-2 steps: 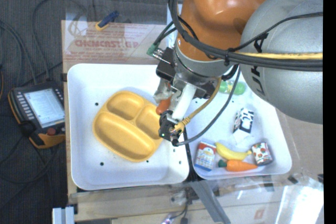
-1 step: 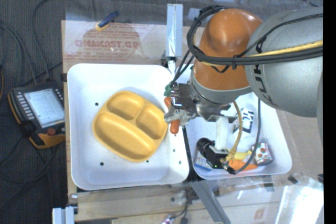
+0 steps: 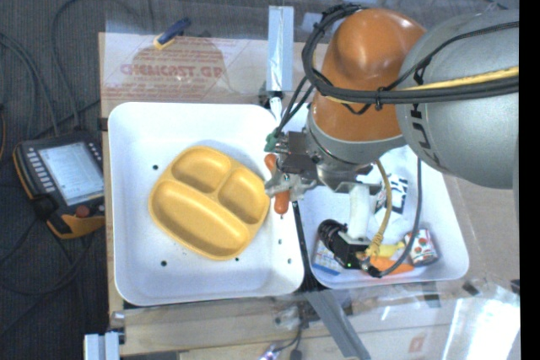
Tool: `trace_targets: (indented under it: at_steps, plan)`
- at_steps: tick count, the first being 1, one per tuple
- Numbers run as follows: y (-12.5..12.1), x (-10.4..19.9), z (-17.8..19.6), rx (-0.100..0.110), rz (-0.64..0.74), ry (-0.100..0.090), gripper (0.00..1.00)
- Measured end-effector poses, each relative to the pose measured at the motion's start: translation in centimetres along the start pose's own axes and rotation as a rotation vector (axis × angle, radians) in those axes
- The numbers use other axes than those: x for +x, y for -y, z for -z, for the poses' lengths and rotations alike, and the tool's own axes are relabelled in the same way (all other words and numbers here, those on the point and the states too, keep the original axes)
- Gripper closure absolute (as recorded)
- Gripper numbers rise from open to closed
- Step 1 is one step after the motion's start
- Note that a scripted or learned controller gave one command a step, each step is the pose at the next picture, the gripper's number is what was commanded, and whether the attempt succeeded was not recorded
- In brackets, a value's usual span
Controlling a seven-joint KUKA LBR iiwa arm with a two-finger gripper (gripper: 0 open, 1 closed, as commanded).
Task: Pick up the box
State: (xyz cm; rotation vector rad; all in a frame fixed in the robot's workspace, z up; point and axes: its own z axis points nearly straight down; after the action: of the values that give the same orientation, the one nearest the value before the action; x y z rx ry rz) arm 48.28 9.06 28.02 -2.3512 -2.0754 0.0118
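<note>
Arm [image 3: 396, 88], grey with orange band, upper right of frame, over the right bin [image 3: 451, 261]; gripper [image 3: 283, 173] at centre above the divide between bins, state cannot be told. Yellow tray [image 3: 209, 200] in left bin [image 3: 135, 265]. Box [image 3: 422, 247], apparently the small printed pack, lower right among clutter. Risk: crowded neighbours may spoil a clean grasp; the arm's bulk hides part of the right bin

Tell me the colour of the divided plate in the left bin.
Yellow; the divided plate shows plainly in the camera view, lying in the left bin.
</note>
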Motion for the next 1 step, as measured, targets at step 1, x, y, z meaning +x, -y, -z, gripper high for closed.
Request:
trace_targets:
  at_steps: [1]
  plan:
    - [0.06, 0.09, 0.78, 0.005, 0.002, 0.001, 1.0]
